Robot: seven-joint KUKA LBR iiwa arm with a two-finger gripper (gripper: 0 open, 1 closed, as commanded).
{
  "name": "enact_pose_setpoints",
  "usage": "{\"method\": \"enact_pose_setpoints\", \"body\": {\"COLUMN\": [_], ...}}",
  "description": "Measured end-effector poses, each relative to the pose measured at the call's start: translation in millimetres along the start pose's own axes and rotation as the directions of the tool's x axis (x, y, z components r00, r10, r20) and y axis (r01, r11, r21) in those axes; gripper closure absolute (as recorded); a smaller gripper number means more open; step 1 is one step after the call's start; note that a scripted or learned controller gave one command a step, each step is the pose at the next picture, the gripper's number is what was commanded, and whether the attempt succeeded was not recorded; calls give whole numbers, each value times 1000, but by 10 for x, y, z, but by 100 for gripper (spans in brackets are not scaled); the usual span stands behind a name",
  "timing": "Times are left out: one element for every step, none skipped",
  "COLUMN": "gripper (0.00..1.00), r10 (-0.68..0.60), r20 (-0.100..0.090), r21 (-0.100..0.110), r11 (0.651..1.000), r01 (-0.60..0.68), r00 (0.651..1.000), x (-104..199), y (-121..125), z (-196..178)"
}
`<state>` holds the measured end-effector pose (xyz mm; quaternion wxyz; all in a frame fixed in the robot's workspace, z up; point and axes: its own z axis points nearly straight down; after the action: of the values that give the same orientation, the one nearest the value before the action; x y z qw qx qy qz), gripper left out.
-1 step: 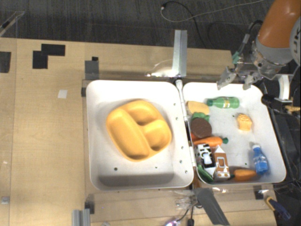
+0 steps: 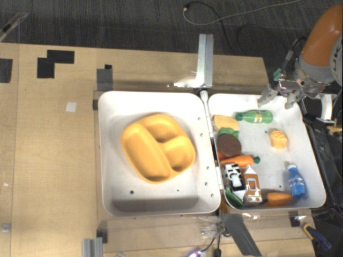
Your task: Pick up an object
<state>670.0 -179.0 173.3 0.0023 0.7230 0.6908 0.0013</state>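
Observation:
My gripper (image 2: 278,98) hangs over the far edge of the right bin (image 2: 316,159), its two fingers spread open with nothing between them. Just below it lies a green bottle (image 2: 253,116) on its side. Further down the bin I see a small orange-yellow toy (image 2: 278,138), a blue bottle (image 2: 295,181), a brown round cookie (image 2: 229,143), a yellow piece (image 2: 225,122), a carrot (image 2: 237,160), a small carton (image 2: 252,185) and a black-and-white item (image 2: 233,176).
The left bin (image 2: 115,197) holds a large yellow divided tray (image 2: 157,146). A metal post (image 2: 205,58) stands at the far end of the divider between the bins. Cables run along the right side of the bench.

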Motion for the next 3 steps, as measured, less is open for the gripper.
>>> {"method": "enact_pose_setpoints", "body": {"gripper": [0, 0, 100], "r10": [-10, -120, -125], "r20": [0, -9, 0], "r21": [-3, 6, -10], "r11": [1000, 993, 992], "r01": [10, 120, 125], "r00": [1000, 993, 992], "x": [-92, -185, -183], "y": [14, 12, 54], "z": [858, 856, 715]}}
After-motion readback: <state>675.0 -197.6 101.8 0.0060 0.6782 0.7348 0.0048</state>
